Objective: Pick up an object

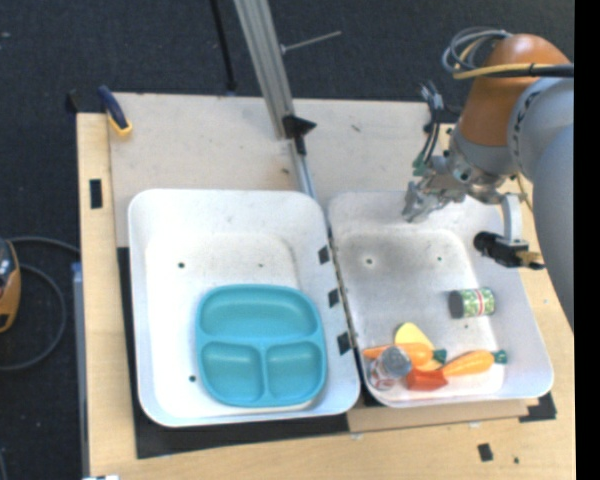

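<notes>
The gripper (420, 200) is hovering over the upper rim of the right bin (380, 268); its clench state cannot be determined. Candidate objects are lying lower right: a green can (472, 303) alone, and a clustered pile (420, 360) against the lower wall. Risk: fingers striking the wall or catching several items. The bin centre is offering open room.

Left bin (160, 228): white. Divided tray (261, 345): turquoise. Small can (473, 302): green, white band. Carrot toy (468, 363): orange. Arm (505, 88), upper right: grey, orange band.
</notes>
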Controlling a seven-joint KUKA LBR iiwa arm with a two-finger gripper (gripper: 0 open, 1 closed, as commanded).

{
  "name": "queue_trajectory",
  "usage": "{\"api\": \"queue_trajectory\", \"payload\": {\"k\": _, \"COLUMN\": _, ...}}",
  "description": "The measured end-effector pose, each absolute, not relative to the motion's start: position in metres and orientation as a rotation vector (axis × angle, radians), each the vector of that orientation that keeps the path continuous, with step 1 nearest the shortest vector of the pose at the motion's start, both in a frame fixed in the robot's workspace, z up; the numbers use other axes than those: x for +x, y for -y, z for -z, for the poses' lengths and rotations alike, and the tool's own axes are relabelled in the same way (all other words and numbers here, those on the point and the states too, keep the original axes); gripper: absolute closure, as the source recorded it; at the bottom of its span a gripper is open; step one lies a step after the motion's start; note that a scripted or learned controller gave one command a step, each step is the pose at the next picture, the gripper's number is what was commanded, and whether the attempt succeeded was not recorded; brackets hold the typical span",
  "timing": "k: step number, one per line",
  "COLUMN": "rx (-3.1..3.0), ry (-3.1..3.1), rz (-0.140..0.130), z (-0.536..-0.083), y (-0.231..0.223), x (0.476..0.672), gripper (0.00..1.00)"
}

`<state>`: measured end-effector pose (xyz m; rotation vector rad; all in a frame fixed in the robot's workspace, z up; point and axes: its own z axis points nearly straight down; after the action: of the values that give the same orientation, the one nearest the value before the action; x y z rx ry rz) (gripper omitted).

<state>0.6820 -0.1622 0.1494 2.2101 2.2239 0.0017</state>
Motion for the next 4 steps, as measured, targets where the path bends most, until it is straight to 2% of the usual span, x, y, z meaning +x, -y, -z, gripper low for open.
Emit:
{"api": "queue_trajectory", "payload": {"k": 1, "rx": 2.211, "ry": -2.221, "rz": -0.007, "z": -0.215, "y": 0.161, "x": 0.685, "gripper": 1.00}}
{"api": "queue_trajectory", "payload": {"k": 2, "rx": 2.212, "ry": -2.226, "rz": -0.003, "z": -0.228, "y": 0.161, "x": 0.686, "gripper": 1.00}}
{"api": "queue_trajectory", "payload": {"k": 3, "rx": 2.214, "ry": -2.228, "rz": -0.003, "z": -0.239, "y": 0.115, "x": 0.679, "gripper": 1.00}}
{"api": "queue_trajectory", "payload": {"k": 4, "rx": 2.215, "ry": -2.229, "rz": -0.001, "z": -0.236, "y": 0.064, "x": 0.657, "gripper": 1.00}}
